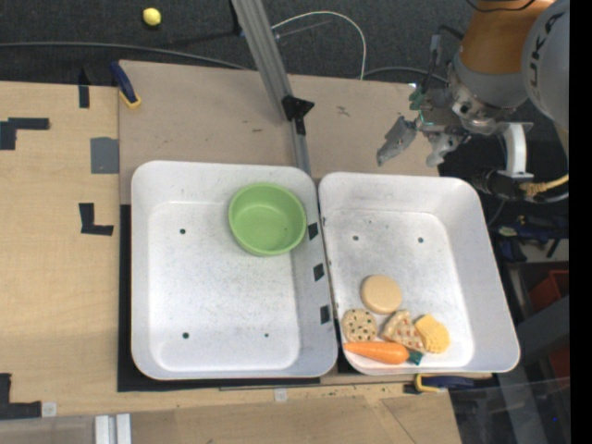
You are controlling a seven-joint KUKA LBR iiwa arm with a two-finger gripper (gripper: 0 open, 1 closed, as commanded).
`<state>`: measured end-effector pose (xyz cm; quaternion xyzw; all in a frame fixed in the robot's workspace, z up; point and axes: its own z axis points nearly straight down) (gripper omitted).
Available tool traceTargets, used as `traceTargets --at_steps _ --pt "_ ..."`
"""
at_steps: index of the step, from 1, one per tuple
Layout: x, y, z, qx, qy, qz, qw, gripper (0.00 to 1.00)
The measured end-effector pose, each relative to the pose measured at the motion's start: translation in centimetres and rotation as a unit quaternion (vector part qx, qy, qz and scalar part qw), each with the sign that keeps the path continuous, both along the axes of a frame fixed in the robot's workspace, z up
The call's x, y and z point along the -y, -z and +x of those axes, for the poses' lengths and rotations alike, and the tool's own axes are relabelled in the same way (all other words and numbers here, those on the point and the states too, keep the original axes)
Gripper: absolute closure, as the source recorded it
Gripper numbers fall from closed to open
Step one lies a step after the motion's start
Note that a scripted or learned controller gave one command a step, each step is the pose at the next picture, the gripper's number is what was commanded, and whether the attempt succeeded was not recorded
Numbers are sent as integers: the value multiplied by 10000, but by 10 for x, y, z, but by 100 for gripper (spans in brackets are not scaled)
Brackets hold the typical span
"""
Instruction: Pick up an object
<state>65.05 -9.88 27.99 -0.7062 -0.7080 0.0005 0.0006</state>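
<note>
My gripper (418, 148) hangs above the bench just behind the back rim of the right bin (462, 248). It is open, with nothing between its fingers. In that bin's front corner lie several toy foods: a round tan biscuit (381, 294), a chocolate-chip cookie (359, 325), a pizza-like wedge (401, 327), a yellow piece (432, 333) and an orange carrot (377, 351). A green bowl (267, 218) stands upright at the back of the left bin (166, 276). The gripper is well behind and above all of them.
A slanted metal pole (264, 49) comes down to the gap between the bins at the back. Cables run across the dark floor behind the bench, where a small yellow ball (152, 16) lies. A blue and yellow clamp (125, 85) sits at the bench's back left.
</note>
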Motion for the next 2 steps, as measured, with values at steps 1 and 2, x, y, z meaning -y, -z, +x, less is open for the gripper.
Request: traceTargets --at_steps 1,2 --pt "0 0 0 0 -1 -1 10000 0" --pt "-8 61 -1 -28 3 -1 10000 0"
